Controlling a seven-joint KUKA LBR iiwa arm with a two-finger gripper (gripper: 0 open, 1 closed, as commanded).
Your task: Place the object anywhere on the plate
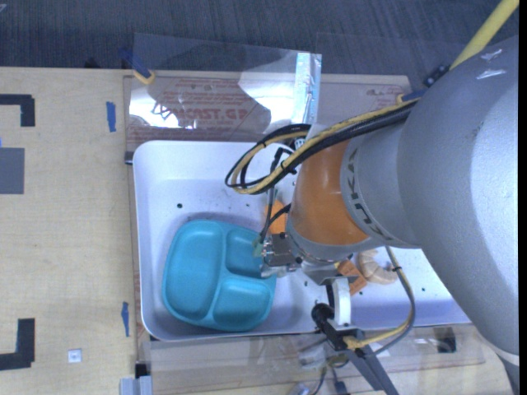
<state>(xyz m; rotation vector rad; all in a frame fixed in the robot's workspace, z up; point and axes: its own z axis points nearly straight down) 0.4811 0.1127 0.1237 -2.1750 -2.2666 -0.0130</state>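
Camera view: arm point(428, 155) comes in from the right and covers most of the bin's point(165, 171) right half; orange band sits over bin centre. Plate point(216, 280), a teal divided dish w/ three compartments, lies in the bin's lower-left part, flat on the bin floor. Wrist hardware hangs right at the plate's right rim, approx over the small upper-right compartment. Jaws themselves are hidden under the wrist, so can't tell their state, nor whether anything is carried.

Object: a small orange-and-tan item point(372, 268) peeks out just right of the wrist, near the bin floor, partly hidden by arm and cable point(272, 151). Likely the thing to place, but too covered to be sure. It looks off the plate, near it on the right side.

Judgement: task looks not done yet.

Risks:
- If the grab missed, the arm goes over the plate w/ nothing and the item stays on the bin floor.
- Wrist is very close to the plate rim; a low sideways move could shove or tip the plate.
- Release at the rim rather than inside a compartment could let the item roll off onto the bin floor.
- Loose cable loops hang near the work area and could snag or drag smth.

Counter point(58, 220) left of the bin carries tape marks only.
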